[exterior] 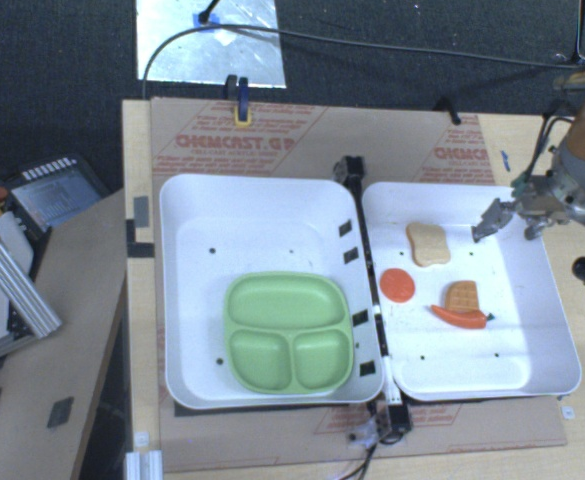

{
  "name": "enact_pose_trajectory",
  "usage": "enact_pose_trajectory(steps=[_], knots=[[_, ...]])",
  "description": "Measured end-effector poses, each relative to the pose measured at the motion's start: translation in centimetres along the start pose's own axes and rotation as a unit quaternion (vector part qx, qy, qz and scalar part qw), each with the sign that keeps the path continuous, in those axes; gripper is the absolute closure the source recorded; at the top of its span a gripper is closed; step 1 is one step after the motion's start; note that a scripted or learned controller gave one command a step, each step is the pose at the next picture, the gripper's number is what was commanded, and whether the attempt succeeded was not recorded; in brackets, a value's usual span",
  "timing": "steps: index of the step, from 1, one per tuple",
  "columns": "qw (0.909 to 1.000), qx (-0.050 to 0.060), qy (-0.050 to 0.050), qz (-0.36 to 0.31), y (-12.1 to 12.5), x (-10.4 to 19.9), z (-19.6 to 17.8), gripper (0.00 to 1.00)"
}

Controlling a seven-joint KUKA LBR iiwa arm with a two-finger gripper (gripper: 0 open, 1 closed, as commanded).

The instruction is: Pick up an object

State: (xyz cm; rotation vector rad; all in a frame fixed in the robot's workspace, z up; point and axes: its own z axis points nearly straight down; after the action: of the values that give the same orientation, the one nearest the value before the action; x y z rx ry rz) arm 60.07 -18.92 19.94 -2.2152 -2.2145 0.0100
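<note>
In the right bin (532, 368) lie a pale slice of toy bread (429, 244), a round orange-red disc (398, 285), a brown waffle-like square (461, 295) and an orange carrot (458, 316) just below it. My gripper (512, 221) hangs over the bin's upper right area, to the right of the bread. Its two grey fingers are spread apart with nothing between them.
The left bin (192, 228) holds a green three-compartment plate (287, 330). Black clips run along the seam between the bins. Cardboard lies under both bins, and a yellow clamp (242, 108) sits at its far edge. Cables cross the background.
</note>
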Motion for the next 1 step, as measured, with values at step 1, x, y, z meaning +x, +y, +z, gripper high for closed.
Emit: enact_pose_trajectory(steps=[1], knots=[[1.0, -0.006, -0.001, -0.002, 0.29, 0.07, -0.79, 0.0]])
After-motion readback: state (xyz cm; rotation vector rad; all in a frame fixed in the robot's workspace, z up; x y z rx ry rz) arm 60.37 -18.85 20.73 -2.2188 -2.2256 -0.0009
